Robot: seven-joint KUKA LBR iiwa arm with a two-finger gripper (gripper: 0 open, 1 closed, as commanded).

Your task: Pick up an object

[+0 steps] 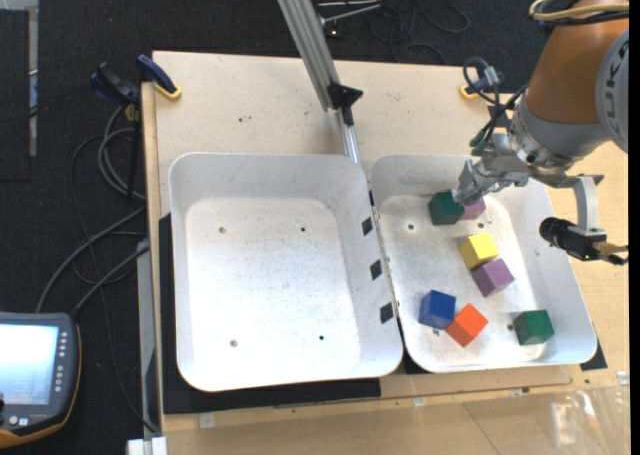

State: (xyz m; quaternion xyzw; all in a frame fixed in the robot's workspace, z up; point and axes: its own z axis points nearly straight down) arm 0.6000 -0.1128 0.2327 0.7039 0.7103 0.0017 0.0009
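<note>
We see bench | white bins: one at 9 o'clock, one at 3 o'clock | clamps at 11 and 1

Bright even overhead light, soft faint shadows, white bins slightly washed out, mild overall softness

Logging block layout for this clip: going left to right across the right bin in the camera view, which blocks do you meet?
Blue block → dark green block under the gripper → orange block → green block. The yellow and purple blocks overlap the orange one in position, so I left them out.
</note>
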